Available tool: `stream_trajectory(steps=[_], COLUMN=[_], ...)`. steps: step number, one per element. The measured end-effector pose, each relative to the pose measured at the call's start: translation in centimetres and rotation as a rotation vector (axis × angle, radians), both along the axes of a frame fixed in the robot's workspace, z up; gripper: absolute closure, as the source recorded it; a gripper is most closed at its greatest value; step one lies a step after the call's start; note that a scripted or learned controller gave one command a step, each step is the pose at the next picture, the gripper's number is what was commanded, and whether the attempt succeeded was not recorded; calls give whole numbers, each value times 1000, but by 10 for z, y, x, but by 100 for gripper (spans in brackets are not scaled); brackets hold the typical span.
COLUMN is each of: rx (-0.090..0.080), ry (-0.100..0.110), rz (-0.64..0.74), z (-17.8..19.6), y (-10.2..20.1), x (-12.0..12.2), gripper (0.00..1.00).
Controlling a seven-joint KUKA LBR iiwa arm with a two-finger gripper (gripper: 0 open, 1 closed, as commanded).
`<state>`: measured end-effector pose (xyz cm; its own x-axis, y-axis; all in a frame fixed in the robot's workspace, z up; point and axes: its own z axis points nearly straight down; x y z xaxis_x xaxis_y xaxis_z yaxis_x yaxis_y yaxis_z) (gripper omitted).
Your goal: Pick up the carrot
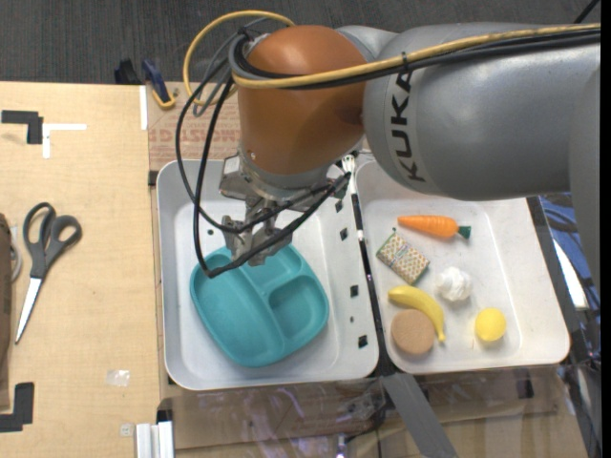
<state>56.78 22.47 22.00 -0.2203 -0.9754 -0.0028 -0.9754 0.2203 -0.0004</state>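
Counting what we have here.
We see two white bins [181, 351], one teal tray [263, 308], one carrot [431, 226], one banana [420, 303], one lemon [490, 325], one pair of scissors [40, 246].

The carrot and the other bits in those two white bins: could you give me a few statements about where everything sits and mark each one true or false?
1. The carrot lies in the right bin. True.
2. The end effector is over the right bin. False: it is over the left bin, above the teal divided plate.
3. The carrot lies on the teal divided plate. False: the plate is in the other bin.
4. A banana and a lemon share the carrot's bin. True.
5. Scissors lie on the wooden bench, outside both bins. True.
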Motion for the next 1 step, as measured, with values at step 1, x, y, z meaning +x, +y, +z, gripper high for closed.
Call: stream_trajectory(steps=[1], rx=[1], ry=[-2], rz=[-206], z=[-15], y=[-4], x=[23], gripper=[100])
